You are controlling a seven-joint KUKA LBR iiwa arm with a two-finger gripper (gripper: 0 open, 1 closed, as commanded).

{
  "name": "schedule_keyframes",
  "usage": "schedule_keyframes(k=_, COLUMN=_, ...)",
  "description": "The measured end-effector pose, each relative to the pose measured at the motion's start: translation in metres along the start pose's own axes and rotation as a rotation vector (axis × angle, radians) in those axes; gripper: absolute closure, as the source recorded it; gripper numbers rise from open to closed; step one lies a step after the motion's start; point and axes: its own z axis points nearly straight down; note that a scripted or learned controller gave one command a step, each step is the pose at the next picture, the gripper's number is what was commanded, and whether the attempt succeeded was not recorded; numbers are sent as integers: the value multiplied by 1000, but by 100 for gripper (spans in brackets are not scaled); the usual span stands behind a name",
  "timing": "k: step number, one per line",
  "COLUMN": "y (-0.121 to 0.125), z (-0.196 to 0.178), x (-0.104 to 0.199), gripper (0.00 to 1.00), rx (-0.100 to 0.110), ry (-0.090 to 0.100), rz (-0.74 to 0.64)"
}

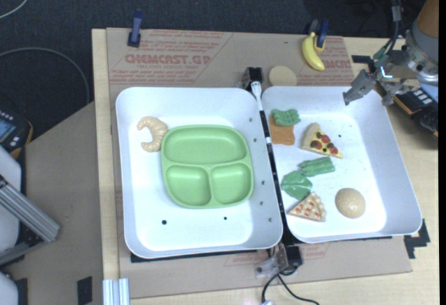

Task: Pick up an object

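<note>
My gripper [370,91] hangs over the far right corner of the right bin [376,157], open, with nothing between its fingers. Below and to its left in that bin lie a pizza slice [321,141], a green leaf on an orange toast piece [283,127], two green vegetable pieces [317,168] [295,185], a second pizza slice [309,208] and a tan bread roll [350,202]. The gripper touches none of them. In the left bin [139,213] sit a tan croissant [152,133] and a green divided plate [207,164].
A yellow banana [313,53] and a tan disc [282,76] lie on the cardboard behind the bins. Blue clamps [135,28] hold the board's far edge. A dark ridge [268,157] with screws separates the two bins.
</note>
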Motion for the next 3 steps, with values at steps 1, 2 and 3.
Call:
schedule_keyframes(k=1, y=3, z=-212, x=28, gripper=0, rx=-22, ry=-4, rz=-4)
schedule_keyframes(k=2, y=-29, z=-214, x=70, gripper=0, rx=2, ry=2, rz=-3)
schedule_keyframes(k=3, y=-92, z=-190, x=113, gripper=0, rx=6, ry=2, rz=-2)
